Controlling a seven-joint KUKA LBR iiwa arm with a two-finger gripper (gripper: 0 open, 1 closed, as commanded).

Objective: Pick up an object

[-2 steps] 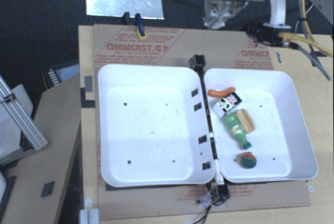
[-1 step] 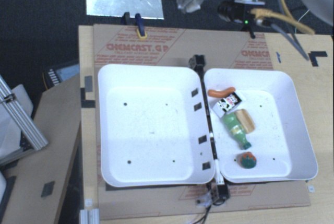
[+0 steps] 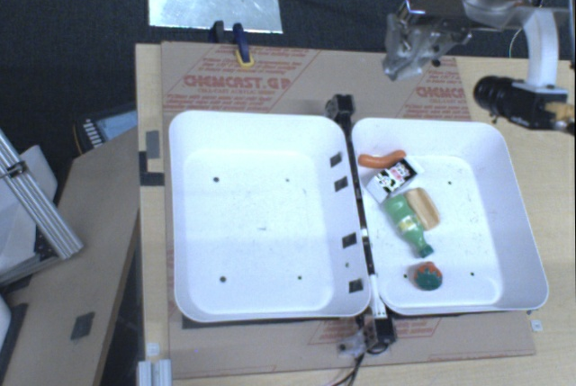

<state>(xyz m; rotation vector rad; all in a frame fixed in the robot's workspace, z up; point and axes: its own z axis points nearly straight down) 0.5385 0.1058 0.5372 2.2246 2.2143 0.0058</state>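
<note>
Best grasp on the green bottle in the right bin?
Likely the green bottle body, from straight above. It lies flat, neck toward the near-right, and a tan block touches its right side, so fingers across the narrower neck end may fit more easily.

We see the grey metal gripper at one o'clock, above the right white bin holding a green plastic bottle.

A robotics lab: cardboard-topped bench, white bins, aluminium framing.
</note>
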